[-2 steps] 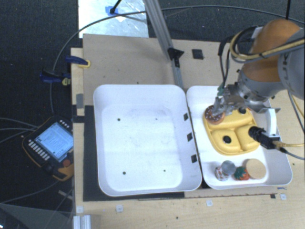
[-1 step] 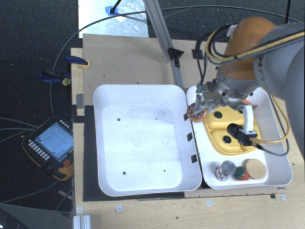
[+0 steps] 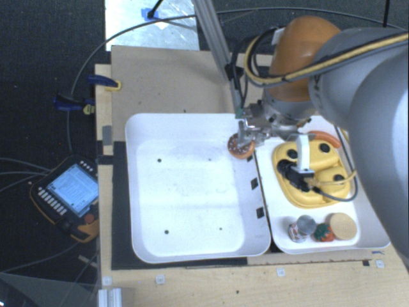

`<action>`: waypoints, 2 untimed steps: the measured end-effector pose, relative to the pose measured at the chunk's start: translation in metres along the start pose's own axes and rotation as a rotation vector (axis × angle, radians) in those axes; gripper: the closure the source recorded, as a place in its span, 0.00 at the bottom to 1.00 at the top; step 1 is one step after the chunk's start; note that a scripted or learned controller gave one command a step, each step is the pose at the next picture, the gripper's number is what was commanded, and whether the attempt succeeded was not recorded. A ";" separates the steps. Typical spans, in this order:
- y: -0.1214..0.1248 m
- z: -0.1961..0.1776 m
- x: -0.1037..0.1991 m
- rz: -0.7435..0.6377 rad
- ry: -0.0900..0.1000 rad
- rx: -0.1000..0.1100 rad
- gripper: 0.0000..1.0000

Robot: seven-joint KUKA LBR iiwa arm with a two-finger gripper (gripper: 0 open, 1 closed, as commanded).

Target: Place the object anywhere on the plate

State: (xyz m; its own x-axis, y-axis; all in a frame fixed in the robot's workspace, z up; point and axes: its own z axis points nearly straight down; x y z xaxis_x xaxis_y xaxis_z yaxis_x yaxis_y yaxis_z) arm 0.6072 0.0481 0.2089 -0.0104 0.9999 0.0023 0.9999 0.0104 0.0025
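Claw (image 3: 245, 135) sits at the left bin's (image 3: 185, 194) top right corner, right above a small brown round object (image 3: 240, 148). Can't tell how open the claw is, or if it grips the object. Yellow plate (image 3: 319, 196) lies in the right bin (image 3: 367, 234).

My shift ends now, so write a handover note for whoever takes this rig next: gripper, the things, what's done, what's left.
Gripper: over the right edge of the left bin; grip cannot be told.
Small brown round object: right at the gripper, not on the plate.
Yellow plate: in the right bin.
Done: nothing placed yet.
Left: carry the object across onto the plate and release.
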 end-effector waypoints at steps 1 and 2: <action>0.015 -0.015 0.055 -0.001 0.001 -0.002 1.00; 0.031 -0.012 0.098 0.001 0.000 -0.001 1.00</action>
State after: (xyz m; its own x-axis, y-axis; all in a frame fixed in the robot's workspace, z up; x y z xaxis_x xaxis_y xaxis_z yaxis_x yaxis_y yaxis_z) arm 0.6368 0.1460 0.2210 -0.0096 1.0000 0.0025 0.9999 0.0096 0.0030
